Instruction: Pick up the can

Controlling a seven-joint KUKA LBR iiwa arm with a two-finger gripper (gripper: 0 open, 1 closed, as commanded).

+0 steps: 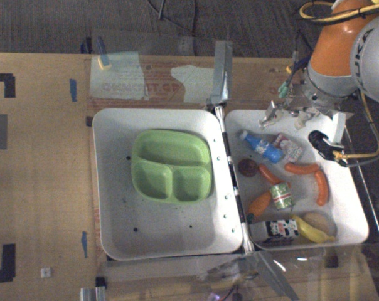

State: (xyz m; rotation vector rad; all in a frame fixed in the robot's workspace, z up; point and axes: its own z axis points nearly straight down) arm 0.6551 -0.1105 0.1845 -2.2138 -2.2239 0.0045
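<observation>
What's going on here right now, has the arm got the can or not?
Not yet. The arm's pincer hovers over the far edge of the right bin, with nothing visible between its fingers. The can, green and white, lies in the middle of that bin among toy food: a blue bottle, sausages, a carrot, a banana and a small carton. The left bin holds a green divided plate. The can looks untouched.

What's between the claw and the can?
In the camera view, a blue bottle and a small carrot lie between the claw and the can.
</observation>
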